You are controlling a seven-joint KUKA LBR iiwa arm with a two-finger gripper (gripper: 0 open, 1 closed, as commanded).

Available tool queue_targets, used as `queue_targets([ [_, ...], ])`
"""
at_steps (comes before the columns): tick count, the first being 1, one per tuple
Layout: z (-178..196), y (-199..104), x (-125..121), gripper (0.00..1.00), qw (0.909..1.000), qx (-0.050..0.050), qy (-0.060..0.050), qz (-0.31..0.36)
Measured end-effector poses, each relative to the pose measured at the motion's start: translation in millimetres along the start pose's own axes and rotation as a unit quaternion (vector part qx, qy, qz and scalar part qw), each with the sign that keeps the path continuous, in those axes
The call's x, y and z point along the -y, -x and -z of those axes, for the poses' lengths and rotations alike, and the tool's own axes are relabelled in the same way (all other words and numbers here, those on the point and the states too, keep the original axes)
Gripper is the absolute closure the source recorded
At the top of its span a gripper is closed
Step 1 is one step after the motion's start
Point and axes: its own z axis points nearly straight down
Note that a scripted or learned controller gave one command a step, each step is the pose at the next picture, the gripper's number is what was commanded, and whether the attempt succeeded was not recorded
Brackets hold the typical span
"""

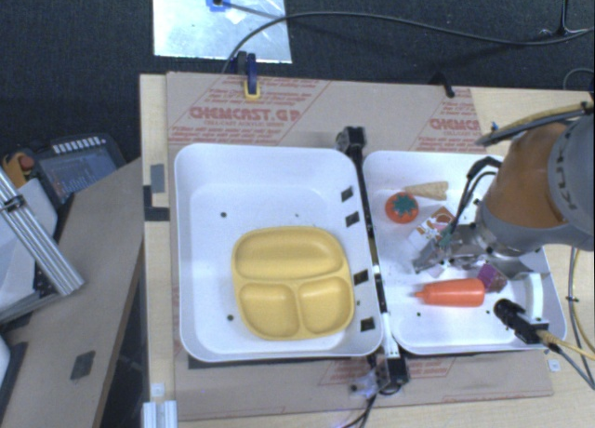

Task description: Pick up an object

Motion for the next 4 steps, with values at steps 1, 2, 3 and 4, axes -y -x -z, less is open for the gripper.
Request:
queue_targets([
  [1,13.5,1.4,-1.4,1.0,1.0,0.001,0.003,-0.001],
  [2,59.9,0.2,-10.4,1.0,1.0,0.002,0.004,0.002],
  [3,121.8,6.9,-15.7,1.0,1.0,0.002,0.005,0.001],
  [4,142.6,7.1,-16.8,1.0,1.0,0.001,0.003,0.002],
])
